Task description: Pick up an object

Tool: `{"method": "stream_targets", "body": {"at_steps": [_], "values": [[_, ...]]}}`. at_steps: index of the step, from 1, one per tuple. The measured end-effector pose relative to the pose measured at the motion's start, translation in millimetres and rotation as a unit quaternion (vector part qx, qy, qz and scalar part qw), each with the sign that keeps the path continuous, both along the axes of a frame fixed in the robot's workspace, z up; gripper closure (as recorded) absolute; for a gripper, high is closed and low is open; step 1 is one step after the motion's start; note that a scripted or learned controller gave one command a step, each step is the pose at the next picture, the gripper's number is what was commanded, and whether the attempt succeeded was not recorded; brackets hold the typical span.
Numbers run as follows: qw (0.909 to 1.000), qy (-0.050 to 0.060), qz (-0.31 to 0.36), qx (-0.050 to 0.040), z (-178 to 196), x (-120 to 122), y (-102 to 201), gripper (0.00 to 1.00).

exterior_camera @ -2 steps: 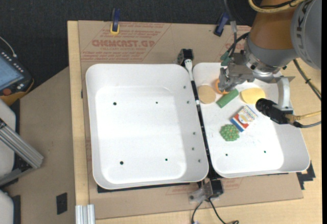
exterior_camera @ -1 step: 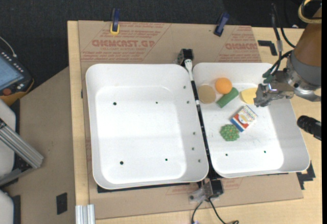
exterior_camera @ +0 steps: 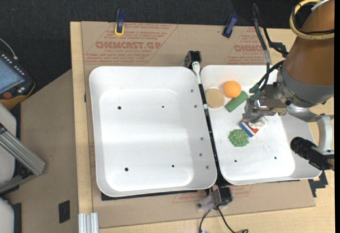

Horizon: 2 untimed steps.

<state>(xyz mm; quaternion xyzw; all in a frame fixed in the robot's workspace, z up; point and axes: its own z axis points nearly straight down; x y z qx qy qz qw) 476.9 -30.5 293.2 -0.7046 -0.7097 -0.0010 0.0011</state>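
Four objects (exterior_camera: 238,138) crowd the right bin (exterior_camera: 265,171).

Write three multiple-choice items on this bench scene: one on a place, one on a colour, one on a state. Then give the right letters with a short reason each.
1. Where do the small objects lie?
A. In the left bin
B. In the right bin
C. On the cardboard outside the bins

2. What colour is the ball beside the tan disc?
A. Orange
B. Blue
C. Black

3. How does the arm stand now?
A. Parked away from both bins
B. Reaching into the left bin
C. Its gripper low over the right bin's objects

Answers:
1 B: the ball, tan disc, green block and green bumpy ball all sit in the right bin.
2 A: it is plainly orange.
3 C: the gripper hangs just above the green bumpy ball.
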Motion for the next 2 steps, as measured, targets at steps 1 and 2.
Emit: {"method": "stream_targets", "body": {"at_steps": [1, 2], "values": [[1.0, -0.001, -0.003, -0.0014, 8, 3, -4, 1.0], [1.0, 0.0, 0.003, 0.0002, -8, 17, 110, 1.0]]}}
